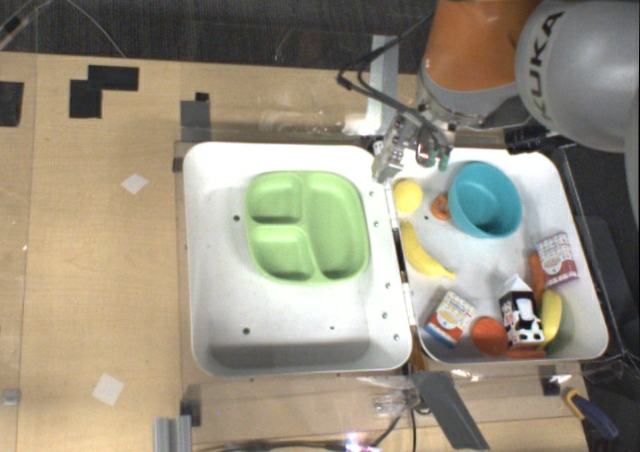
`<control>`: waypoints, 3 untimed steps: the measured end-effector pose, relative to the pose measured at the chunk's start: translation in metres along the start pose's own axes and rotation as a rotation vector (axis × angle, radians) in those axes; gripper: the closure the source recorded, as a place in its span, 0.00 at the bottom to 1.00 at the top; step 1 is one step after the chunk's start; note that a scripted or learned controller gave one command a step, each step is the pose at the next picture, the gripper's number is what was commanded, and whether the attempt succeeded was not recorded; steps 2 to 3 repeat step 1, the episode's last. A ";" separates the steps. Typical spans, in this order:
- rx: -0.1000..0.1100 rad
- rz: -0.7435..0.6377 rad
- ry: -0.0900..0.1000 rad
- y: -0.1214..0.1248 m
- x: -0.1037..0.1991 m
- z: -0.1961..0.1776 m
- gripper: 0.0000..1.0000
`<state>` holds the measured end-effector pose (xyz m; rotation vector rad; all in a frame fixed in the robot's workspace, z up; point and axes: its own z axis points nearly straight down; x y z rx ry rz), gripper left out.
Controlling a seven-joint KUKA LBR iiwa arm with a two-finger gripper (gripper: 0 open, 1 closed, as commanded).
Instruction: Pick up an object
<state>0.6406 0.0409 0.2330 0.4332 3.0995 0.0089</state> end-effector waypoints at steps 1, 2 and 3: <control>0.005 0.231 0.004 -0.022 0.080 -0.003 1.00; 0.005 0.231 0.004 -0.022 0.080 -0.003 1.00; 0.005 0.231 0.004 -0.022 0.080 -0.003 1.00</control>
